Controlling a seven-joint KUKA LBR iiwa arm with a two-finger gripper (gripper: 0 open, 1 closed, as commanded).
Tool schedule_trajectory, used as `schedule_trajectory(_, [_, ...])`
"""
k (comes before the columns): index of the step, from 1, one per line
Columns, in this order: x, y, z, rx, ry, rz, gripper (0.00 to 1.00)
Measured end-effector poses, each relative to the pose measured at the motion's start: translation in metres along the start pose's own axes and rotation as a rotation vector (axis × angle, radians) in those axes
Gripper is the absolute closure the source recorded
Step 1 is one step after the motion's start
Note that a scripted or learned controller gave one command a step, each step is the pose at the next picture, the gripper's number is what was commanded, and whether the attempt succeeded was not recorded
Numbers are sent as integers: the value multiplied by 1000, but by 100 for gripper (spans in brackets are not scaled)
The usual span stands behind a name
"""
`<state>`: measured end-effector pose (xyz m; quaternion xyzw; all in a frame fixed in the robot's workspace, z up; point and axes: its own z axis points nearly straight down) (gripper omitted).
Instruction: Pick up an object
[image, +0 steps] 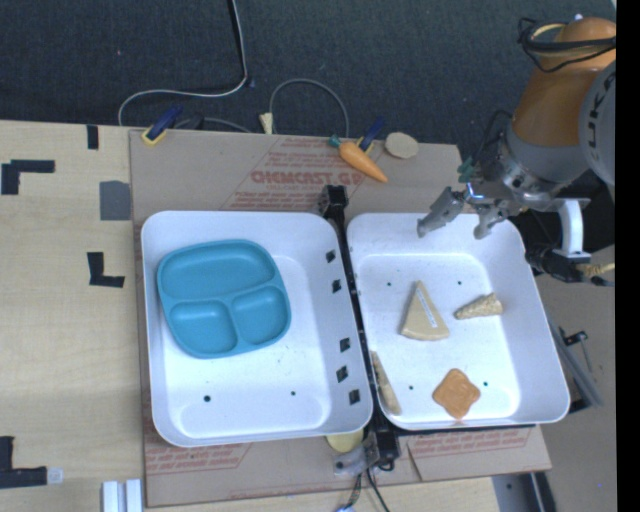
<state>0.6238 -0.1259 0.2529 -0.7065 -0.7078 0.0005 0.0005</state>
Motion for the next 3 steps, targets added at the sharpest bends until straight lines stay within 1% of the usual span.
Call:
schedule_trajectory(1, [-18, -64, 136, 17, 3, 5, 0])
schedule_trajectory(2, [31, -59, 169, -2, -4, -1, 0])
schedule_trajectory(3, [28, -58, 156, -7, -4, 1, 100])
